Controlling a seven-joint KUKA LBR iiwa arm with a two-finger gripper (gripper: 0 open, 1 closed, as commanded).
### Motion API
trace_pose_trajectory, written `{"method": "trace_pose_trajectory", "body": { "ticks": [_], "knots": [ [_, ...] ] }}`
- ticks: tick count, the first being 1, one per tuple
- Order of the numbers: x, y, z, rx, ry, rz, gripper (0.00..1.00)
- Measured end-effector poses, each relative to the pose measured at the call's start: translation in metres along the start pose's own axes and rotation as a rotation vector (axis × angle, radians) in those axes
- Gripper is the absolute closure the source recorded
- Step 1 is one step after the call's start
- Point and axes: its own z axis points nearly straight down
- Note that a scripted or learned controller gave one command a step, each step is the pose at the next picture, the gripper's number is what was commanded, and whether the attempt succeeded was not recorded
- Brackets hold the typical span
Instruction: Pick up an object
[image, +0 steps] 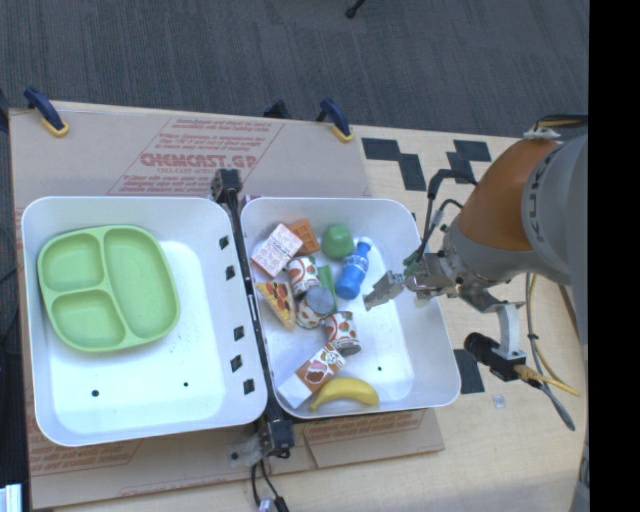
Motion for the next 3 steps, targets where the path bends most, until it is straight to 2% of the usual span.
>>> {"method": "trace_pose_trajectory", "body": {
  "ticks": [1, 2, 3],
  "knots": [
    [0.000, 0.064, 0.076, -0.003, -0.001, -0.002, 0.00],
    [0.001, 0.065, 0.066, -0.002, -0.001, -0.008, 1.00],
    [0.070, 0.007, -0.040, -0.005, 0.000, -0.002, 1.00]
  ]
}}
